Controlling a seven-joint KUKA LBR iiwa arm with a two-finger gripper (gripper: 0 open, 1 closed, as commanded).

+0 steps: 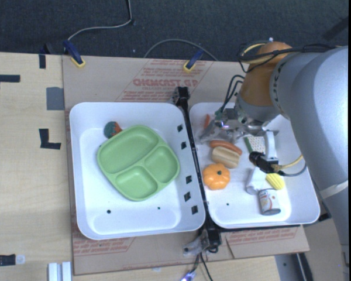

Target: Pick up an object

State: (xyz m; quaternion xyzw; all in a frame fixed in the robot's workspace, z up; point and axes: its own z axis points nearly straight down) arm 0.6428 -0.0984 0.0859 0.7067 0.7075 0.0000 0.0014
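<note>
My gripper (222, 126) is low in the right bin (298, 212), at its far left part, below the orange band (263, 81) of the arm. Just in front of it lies a hot dog in a bun (225, 153). A small red piece (206, 120) shows at the gripper's left side, touching or close to it. An orange pumpkin (216, 176) sits nearer the front. Further right lie a yellow corn piece (275, 181), a white piece (253, 184) and a small can (268, 202) on its side.
The left bin (85, 215) holds a green divided plate (139, 161) and a small teal and orange thing (112, 128) at its far left corner. The arm's grey body (322, 116) covers the right bin's right side. A black divider (190, 151) separates the bins.
</note>
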